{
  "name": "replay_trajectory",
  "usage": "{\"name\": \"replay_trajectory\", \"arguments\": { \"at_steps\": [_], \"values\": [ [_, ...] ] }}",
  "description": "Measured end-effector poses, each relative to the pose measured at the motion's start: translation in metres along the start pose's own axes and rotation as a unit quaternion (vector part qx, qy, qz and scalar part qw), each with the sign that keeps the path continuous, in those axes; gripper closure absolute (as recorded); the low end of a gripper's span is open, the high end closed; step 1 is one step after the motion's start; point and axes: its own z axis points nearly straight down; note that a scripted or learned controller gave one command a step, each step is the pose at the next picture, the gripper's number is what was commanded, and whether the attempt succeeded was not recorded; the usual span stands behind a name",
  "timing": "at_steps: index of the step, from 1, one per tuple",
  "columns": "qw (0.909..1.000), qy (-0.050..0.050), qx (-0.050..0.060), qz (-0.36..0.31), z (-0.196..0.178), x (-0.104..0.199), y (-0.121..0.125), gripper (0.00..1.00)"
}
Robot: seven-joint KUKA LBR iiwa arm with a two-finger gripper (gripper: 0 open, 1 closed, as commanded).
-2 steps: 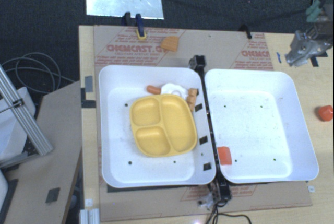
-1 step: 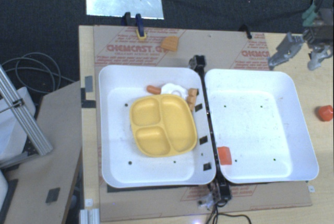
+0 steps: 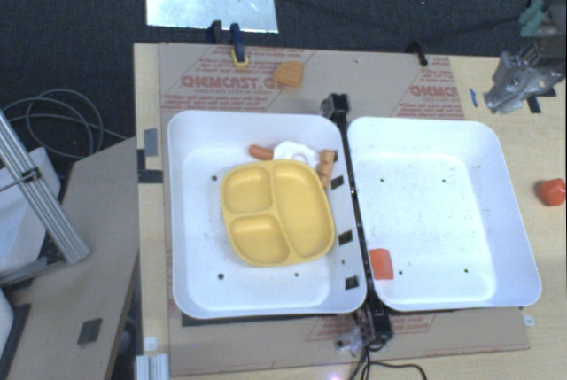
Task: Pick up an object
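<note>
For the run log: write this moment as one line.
gripper: beyond right bin's far right corner, holds nothing | yellow tray: left bin | orange block: right bin | pick: not begun

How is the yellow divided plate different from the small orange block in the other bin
The yellow divided plate is large, covering much of the left bin's middle; the orange block is small and sits at the right bin's near-left corner. The plate is pale yellow with three compartments; the block is plain orange. Both lie flat on white bin floors.
</note>
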Motion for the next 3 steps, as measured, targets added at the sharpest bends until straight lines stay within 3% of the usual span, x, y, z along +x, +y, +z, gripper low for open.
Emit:
{"name": "replay_trajectory", "arguments": {
  "at_steps": [1, 2, 3],
  "values": [
    [1.0000, 0.000, 0.001, 0.000, 0.001, 0.000, 0.000, 0.00],
    [1.0000, 0.000, -0.002, -0.002, -0.011, 0.000, 0.001, 1.00],
    [1.0000, 0.000, -0.001, -0.002, -0.011, 0.000, 0.001, 0.00]
  ]
}}
